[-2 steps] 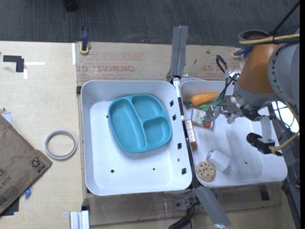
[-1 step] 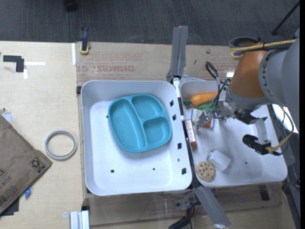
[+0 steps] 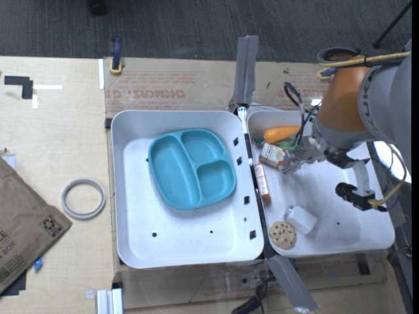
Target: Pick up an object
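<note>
At frame right, the gripper, its closure unclear, should descend squarely over the small carton.

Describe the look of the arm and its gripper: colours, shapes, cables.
The arm is thick, rounded and grey, with a broad orange band above the wrist. Below that band sits a darker grey wrist section. A yellow cable runs along its top, and thin black cables loop near the gripper, which is small, dark and metallic. A black fitting projects lower down.
</note>
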